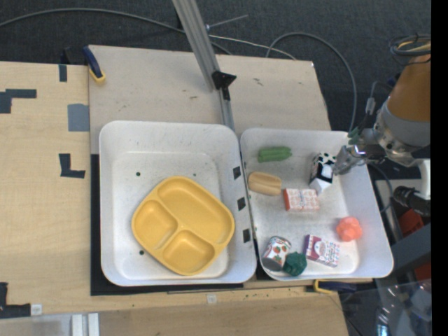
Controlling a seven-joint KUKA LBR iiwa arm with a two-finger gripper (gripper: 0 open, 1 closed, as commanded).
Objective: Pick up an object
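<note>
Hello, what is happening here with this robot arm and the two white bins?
The arm reaches in from the right, its gripper beside a black-and-white toy in the right bin. Whether it grips the toy is unclear. A green pickle, bread roll, small cartons and an orange ball lie around. The left bin holds a yellow divided tray.

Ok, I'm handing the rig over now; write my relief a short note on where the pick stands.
Pincer: low over the right bin's far right side, next to the black-and-white cow toy; a hold on it can't be confirmed from this view.
Right bin also has: green pickle, bread roll, pink carton, orange ball, red-and-white packet, strawberry cup, small green toy.
Left bin: yellow divided plate.
Done: arm at the cow toy.
Left: secure a grasp and lift.
</note>
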